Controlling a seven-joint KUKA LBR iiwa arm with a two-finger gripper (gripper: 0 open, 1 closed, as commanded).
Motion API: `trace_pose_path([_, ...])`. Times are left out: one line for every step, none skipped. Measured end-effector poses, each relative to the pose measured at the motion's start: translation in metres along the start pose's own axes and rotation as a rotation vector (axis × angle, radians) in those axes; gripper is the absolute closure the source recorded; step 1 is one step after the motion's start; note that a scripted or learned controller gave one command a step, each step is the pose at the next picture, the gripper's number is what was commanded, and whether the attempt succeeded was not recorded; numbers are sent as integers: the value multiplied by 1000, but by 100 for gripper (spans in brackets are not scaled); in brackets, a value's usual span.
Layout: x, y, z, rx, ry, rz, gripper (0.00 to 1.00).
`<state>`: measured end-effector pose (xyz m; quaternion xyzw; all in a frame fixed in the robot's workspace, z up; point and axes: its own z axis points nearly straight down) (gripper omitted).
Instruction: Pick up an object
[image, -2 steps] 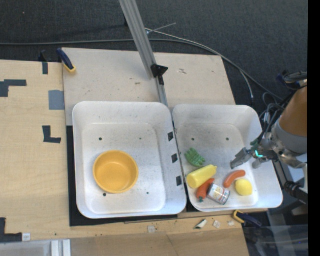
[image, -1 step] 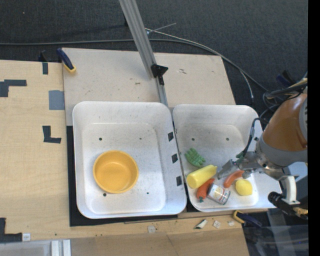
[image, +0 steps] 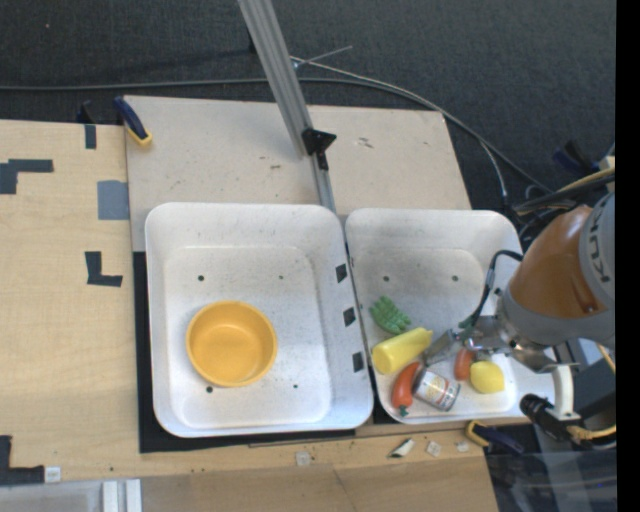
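Gripper (image: 452, 347) is hovering low among your right bin (image: 430, 240) clutter, beside the yellow bottle (image: 400, 350); you cannot tell its state, so nothing is lifted yet.

Even overhead light, soft shadows. White bins (image: 250, 225) left of gripper (image: 462, 345) bright, slightly washed. Image grainy, mildly soft.

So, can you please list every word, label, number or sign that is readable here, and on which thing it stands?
No text can be read in this view.
The small can in the right bin has a label, but it is too blurred to read.
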<state>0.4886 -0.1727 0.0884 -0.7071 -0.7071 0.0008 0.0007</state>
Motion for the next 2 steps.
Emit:
trace_pose_path([-1, 1, -13, -4, -4, 3, 100])
trace_pose_path([9, -1, -68, -3, 2, -2, 100])
